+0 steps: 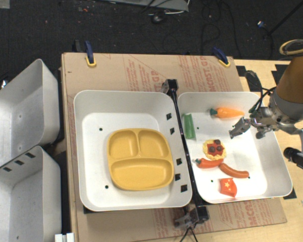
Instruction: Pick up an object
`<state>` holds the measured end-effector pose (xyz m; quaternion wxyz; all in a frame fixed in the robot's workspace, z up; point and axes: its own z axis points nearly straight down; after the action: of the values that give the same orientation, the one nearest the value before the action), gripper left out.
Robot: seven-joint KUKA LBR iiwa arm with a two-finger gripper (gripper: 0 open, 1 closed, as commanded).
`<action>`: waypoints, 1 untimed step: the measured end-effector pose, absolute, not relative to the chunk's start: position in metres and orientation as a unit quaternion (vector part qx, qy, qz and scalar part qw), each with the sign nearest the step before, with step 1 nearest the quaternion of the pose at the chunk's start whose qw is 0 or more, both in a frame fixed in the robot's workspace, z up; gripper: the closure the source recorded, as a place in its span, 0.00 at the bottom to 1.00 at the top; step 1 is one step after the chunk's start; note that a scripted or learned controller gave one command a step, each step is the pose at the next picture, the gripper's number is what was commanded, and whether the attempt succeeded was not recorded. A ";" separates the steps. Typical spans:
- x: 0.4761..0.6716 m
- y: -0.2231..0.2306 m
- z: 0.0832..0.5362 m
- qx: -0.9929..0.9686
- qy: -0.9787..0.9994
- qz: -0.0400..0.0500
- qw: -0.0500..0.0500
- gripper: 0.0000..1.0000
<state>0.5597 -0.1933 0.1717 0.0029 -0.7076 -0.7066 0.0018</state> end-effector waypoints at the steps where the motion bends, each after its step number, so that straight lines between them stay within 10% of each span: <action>1: 0.568 -0.196 0.115 -0.708 -0.707 0.001 0.002 0.00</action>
<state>0.5678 -0.1958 0.1146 0.0022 -0.7076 -0.7066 0.0014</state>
